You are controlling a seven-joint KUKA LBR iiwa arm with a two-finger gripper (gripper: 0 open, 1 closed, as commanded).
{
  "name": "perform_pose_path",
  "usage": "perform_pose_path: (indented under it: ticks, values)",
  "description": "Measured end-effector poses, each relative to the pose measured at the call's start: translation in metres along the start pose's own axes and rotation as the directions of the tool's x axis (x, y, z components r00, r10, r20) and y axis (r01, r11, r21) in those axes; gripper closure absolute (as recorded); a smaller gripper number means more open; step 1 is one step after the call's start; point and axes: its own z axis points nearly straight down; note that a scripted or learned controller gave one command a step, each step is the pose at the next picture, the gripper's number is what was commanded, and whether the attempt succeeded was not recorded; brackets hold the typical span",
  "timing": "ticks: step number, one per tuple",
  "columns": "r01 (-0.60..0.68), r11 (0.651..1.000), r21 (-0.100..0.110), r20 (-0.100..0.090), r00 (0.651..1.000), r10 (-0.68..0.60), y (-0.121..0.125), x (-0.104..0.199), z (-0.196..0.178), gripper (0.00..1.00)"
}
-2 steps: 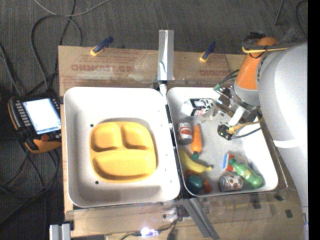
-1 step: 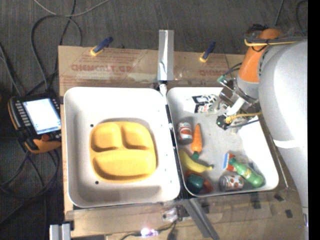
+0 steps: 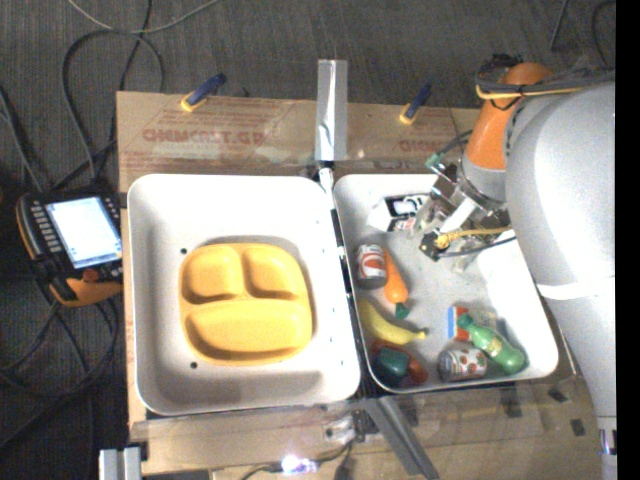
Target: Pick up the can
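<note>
A small red and white can [image 3: 372, 264] stands near the left wall of the right bin [image 3: 520, 268]. Beside it on its right lies an orange carrot [image 3: 396, 281]. A second can-like object [image 3: 462, 363], with a red and white label, lies on its side near the bin's front right corner. My gripper [image 3: 444, 230] hangs over the upper middle of the right bin, to the right of the upright can and a little behind it, apart from it. Nothing shows in its grasp.
The right bin also holds a banana [image 3: 392, 326], a red and green fruit [image 3: 400, 365], a green bottle [image 3: 497, 344] and a black and white packet [image 3: 404, 206]. In the left bin [image 3: 150, 268] lies a yellow divided plate [image 3: 246, 301]. A handheld pendant [image 3: 75, 233] sits at the far left.
</note>
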Motion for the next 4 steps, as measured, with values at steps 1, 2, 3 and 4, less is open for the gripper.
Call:
perform_pose_path:
  ticks: [1, 2, 3, 4]
  values:
    - [0.012, 1.000, 0.013, 0.005, 1.000, -0.012, 0.007, 0.004, 0.001, 0.00]
    - [-0.033, 0.999, -0.018, -0.023, 0.999, 0.032, 0.026, -0.029, -0.026, 0.00]
    - [-0.112, 0.993, -0.039, -0.048, 0.993, 0.110, -0.060, 0.038, -0.085, 0.00]
    - [0.088, 0.995, -0.052, -0.043, 0.995, -0.090, -0.036, 0.042, -0.001, 0.00]
